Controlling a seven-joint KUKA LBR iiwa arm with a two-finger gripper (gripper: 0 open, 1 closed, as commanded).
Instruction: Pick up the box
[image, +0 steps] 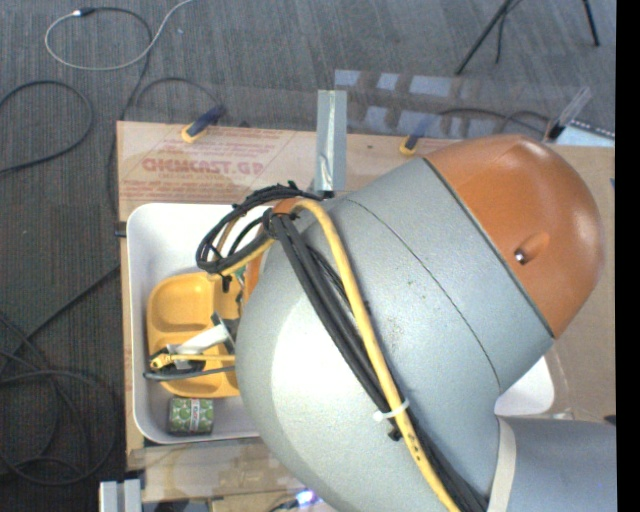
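My grey arm (400, 340) with its orange band (520, 220) covers most of the camera view and reaches over the left white bin (175, 225). The gripper end is hidden beneath the arm. A small green patterned box (190, 414) lies at the bin's near edge, left of the arm. Just above it sits a yellow plastic object (185, 315) with a white and black item (190, 352) lying across it.
Black and yellow cables (250, 215) loop from the arm over the bin. The bin rests on a cardboard sheet (215, 160). A strip of the right bin (525, 385) shows beside the arm. Dark carpet with cables lies to the left.
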